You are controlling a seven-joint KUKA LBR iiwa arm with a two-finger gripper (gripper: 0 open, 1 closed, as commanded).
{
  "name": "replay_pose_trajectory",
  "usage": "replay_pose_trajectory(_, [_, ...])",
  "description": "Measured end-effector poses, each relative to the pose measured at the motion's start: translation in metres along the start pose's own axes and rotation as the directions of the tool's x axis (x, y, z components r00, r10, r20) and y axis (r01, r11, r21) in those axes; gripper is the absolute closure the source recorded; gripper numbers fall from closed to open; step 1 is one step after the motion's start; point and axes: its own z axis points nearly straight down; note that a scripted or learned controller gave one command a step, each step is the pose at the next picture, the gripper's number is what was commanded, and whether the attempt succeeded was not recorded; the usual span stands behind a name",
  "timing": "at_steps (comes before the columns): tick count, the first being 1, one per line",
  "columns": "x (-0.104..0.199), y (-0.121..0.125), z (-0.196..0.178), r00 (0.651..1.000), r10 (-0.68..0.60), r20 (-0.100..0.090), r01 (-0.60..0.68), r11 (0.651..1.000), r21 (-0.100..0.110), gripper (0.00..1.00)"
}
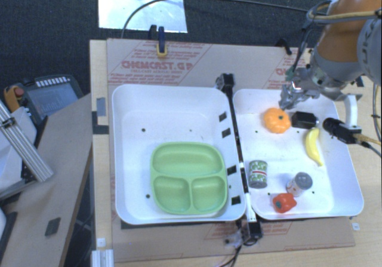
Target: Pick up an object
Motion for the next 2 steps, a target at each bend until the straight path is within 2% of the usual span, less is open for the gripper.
replay_pose_trajectory(1, [0.054, 0.01, -0.011, 1.0, -0.001, -0.001, 0.001, 1.0, -0.001, 1.0])
replay_pose_trajectory(2, [0.102, 0.015, 0.001, 1.0, -0.001, -0.001, 0.001, 1.0, 0.001, 1.0])
